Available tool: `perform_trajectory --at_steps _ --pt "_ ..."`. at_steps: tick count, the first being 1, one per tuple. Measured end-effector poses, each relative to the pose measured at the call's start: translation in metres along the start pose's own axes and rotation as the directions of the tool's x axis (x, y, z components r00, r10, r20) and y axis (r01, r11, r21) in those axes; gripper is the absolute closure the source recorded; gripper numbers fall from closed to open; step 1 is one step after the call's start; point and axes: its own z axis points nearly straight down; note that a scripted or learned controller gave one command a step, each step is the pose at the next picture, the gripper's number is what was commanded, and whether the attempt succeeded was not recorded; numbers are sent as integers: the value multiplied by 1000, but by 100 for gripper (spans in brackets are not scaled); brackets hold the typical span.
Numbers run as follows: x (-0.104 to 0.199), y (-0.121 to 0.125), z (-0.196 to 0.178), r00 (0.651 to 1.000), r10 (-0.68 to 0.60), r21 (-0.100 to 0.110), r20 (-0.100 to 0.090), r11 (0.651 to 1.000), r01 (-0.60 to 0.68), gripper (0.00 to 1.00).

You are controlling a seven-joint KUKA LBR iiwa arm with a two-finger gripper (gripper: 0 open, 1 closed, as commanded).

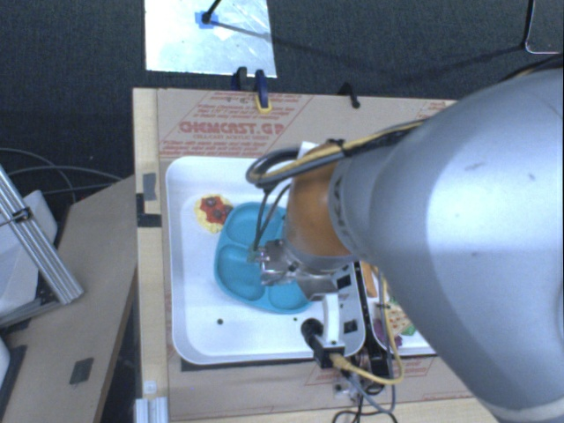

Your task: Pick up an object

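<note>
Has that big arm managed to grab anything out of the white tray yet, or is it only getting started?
Done so far: the arm has reached in over the left bin, above the blue plate. In hand: nothing I can confirm, since its wrist hides the gripper's tip. The blue plate and the small yellow and red item both lie flat in the bin. Left: an actual grasp and lift, which the picture doesn't show.

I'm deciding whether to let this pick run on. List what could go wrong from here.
1. The arm covers much of the bins, and the hand's tip is hidden behind the wrist, so a miss may go unnoticed.
2. The blue dish is wide and shallow; it may slip or tip if pinched at its rim.
3. The small yellow and red item lies touching or overlapping the dish, so it may get dragged along.
</note>
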Motion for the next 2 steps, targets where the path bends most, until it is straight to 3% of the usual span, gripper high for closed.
perform_trajectory --at_steps 1,2 --pt "-56 -12 -84 1000 1 8 4 1000 -2 100" --pt "-37 -12 19 1000 -3 16 4 1000 3 100"
